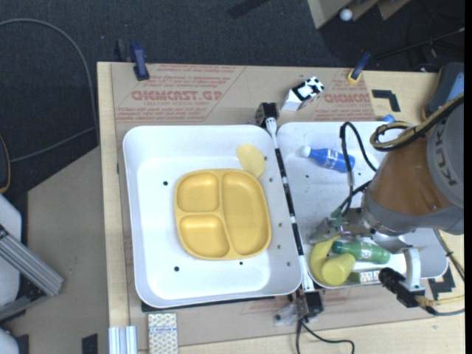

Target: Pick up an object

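Observation:
My gripper (335, 228) reaches down into the near left part of the right bin (324, 190), under the grey and orange arm. Just below it lie a green bottle (363, 252) and a yellow cup-shaped object (330, 265), close against each other. A blue and white tube (329, 158) lies at the far side of the same bin. The left bin (147, 198) holds a yellow divided plate (221, 214) and a small pale yellow piece (251, 159) beyond it. Nothing shows between the fingers.
A black and white checkered block (305, 91) stands on the cardboard behind the bins. Blue clamps (138, 60) grip the far bench edge. Black cables loop over the right bin near the arm.

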